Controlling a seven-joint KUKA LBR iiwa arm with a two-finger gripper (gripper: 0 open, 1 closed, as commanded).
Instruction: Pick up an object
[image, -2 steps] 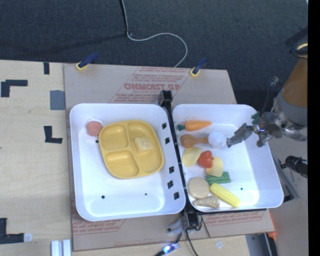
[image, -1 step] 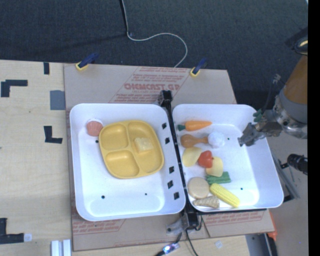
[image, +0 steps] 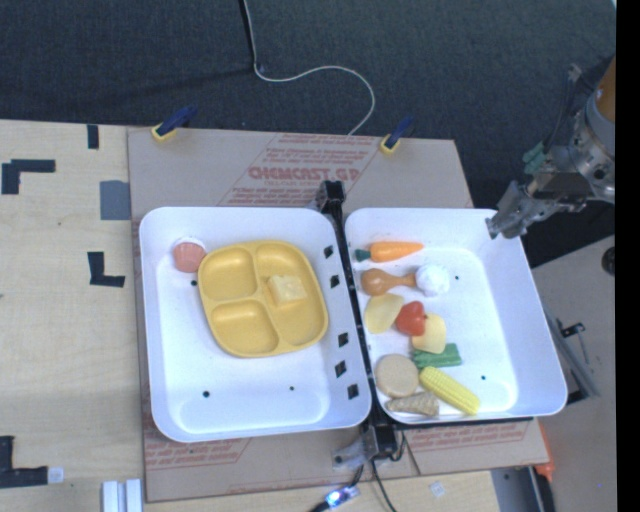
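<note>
Nearest the camera, along the front edge of the right bin, lie a yellow corn cob, a pale tan piece beside it, and a round beige biscuit just behind that. A little farther back come a green piece, a yellow block resting on it, a red piece and a pale yellow piece, all crowded close together. Behind them sit a brown drumstick and a white ball, and farthest in that bin an orange carrot lies crosswise near the back wall.

In the left bin a yellow divided tray carries a small pale cube in one compartment, and a pink round piece lies just beside the tray's far left corner.

The gripper hangs over the right bin's far right corner, well apart from all the toy foods, which lie to its left and nearer the camera; the white ball and the carrot are the closest to it. Nothing is seen between its fingers, and how far it is open cannot be told from this angle. Both bins rest on a cardboard sheet on the worktop.
</note>
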